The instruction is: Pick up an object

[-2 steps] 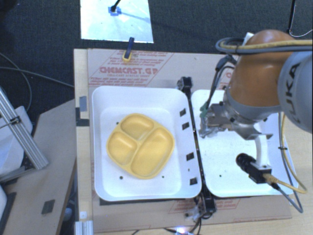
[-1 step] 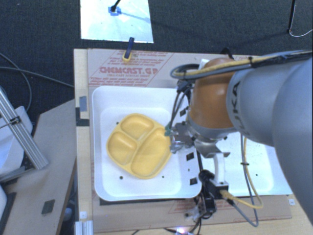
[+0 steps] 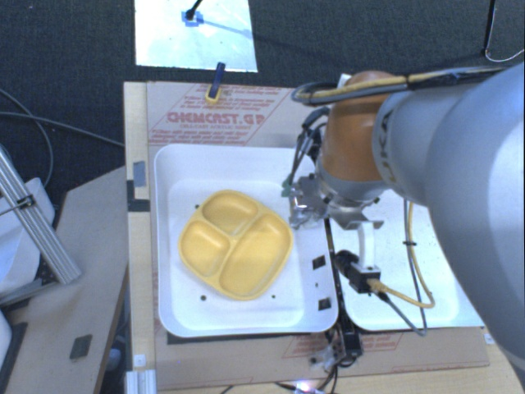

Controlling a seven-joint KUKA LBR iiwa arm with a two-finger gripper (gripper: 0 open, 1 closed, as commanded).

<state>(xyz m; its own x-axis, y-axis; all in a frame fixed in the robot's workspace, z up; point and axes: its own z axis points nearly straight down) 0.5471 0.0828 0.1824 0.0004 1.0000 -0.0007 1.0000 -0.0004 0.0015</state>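
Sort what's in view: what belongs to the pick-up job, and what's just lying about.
For the job: yellow divided plate; left bin holding it; arm.
Lying about: blue-and-yellow item on the cardboard; pale sheet; metal rail.

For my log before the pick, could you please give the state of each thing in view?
Yellow plate: flat, right way up, three compartments empty, in the left bin.
Gripper: beside the plate's right rim, over the left bin.
Right bin: partly covered by the arm.
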